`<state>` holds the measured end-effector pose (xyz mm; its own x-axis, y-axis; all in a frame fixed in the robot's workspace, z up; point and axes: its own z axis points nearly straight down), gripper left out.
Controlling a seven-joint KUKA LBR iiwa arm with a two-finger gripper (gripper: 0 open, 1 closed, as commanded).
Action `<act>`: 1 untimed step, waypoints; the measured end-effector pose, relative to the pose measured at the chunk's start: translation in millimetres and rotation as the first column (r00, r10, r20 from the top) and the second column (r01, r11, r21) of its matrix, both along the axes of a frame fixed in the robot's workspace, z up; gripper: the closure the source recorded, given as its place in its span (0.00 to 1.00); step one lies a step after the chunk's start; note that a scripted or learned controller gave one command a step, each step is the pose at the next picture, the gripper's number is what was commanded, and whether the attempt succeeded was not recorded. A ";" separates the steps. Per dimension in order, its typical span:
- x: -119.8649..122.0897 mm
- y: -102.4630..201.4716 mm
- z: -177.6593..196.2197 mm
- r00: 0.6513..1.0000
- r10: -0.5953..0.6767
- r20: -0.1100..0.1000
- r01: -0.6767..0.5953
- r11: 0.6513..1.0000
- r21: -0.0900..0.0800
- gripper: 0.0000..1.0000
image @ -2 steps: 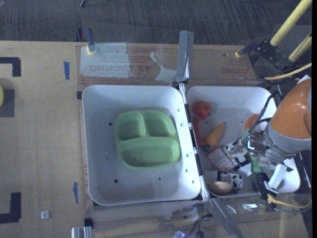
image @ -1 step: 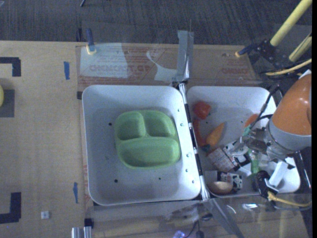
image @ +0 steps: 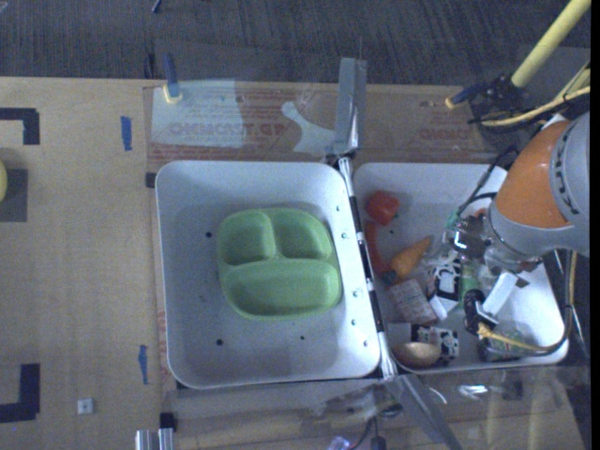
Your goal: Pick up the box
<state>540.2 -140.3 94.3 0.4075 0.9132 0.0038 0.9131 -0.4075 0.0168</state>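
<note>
A small brownish box [image: 410, 300] lies flat on the floor of the right bin [image: 539, 298], near its left side. My gripper [image: 449, 277] hangs low in the middle of that bin, just right of the box and slightly further back. Its tip is lost among dark and white parts. Nothing can be seen held in it. The grey arm with its orange band [image: 534, 186] comes in from the right above the bin.
Around the box lie a red tomato-like item [image: 382, 205], an orange carrot-like piece [image: 411, 257], a tan bread roll [image: 419, 352] and a black-and-white item [image: 439, 337]. The left bin [image: 187, 289] holds a green divided plate [image: 278, 262]. Cables trail at the right bin's front right.
</note>
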 end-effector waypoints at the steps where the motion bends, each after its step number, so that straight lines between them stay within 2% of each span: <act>1: 0.1 0.6 9.3 1.000 0.002 -0.001 -0.002 1.000 0.000 1.00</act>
